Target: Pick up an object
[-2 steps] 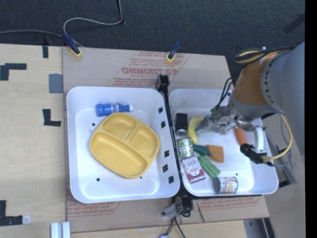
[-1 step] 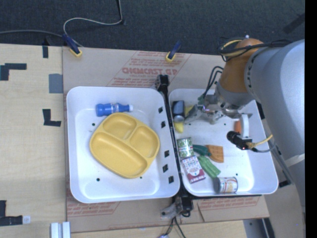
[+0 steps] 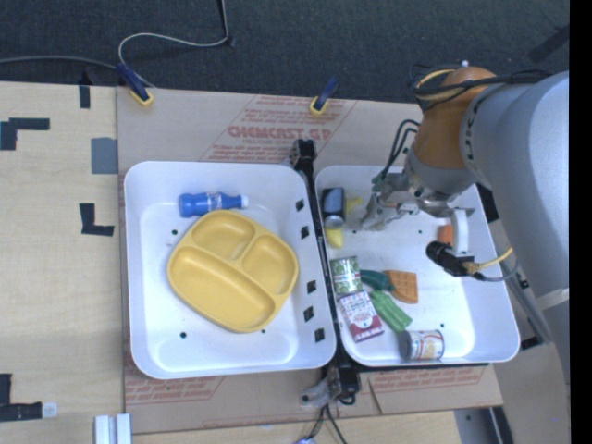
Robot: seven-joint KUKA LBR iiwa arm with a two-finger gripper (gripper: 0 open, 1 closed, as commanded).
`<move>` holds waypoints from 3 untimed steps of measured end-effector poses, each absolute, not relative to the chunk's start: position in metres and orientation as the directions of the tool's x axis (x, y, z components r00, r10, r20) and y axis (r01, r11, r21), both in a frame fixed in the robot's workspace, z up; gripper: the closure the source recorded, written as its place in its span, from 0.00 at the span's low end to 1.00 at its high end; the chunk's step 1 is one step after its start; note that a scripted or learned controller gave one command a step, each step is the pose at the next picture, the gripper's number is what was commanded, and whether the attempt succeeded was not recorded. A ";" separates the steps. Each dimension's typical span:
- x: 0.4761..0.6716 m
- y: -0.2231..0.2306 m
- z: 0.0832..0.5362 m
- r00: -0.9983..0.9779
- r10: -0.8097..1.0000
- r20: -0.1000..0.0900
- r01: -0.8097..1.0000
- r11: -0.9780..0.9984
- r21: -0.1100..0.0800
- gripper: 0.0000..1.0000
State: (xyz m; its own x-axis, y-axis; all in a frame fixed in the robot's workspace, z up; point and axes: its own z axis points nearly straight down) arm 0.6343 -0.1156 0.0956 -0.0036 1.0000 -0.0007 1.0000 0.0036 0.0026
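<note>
Cardboard underlies two white bins on wooden bench; claw state unclear.

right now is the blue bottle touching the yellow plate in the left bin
Cannot tell. In the camera view the blue bottle lies right at the yellow divided plate's far rim, with no clear gap or contact visible.

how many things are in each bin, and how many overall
left bin: 2, a yellow divided plate and a blue bottle
right bin: about 8, including a green can, a small can, a red-and-white packet, a green tool and an orange wedge
total: about 10
</note>
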 end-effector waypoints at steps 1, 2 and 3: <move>0.634 -0.115 0.105 -0.005 1.000 0.001 1.000 0.005 0.001 1.00; 0.634 -0.115 0.105 -0.004 1.000 0.000 1.000 0.004 0.001 0.00; 0.634 -0.114 0.114 -0.006 1.000 0.002 1.000 0.006 0.001 1.00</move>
State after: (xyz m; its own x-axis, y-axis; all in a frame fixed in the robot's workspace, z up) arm 0.6340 -0.1138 0.1139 -0.0056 1.0000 0.0018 1.0000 0.0056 0.0007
